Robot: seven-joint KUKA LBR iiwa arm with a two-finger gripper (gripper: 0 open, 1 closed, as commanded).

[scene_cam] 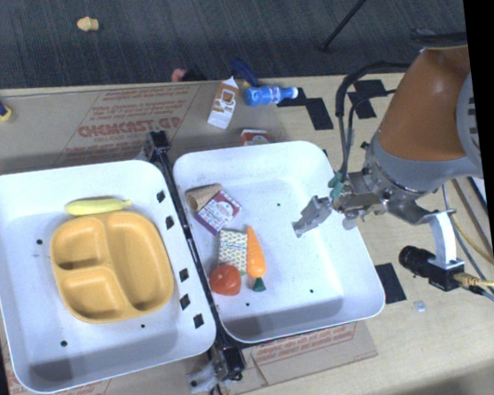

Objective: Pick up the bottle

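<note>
Blue bottle (268, 95) is seen lying on its side on the surface beyond the right bin (356, 286), outside it. Judged light, rigid, smooth, prone to rolling; best gripped across mid-body. Gripper (308, 219) hovers over the bin; jaws' opening cannot be told, nothing visibly held. Bottle's label is too small to read

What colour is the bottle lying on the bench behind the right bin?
Blue, with a white end. The bottle shows best in the camera view, on the bench beyond the bin's far rim.
</note>
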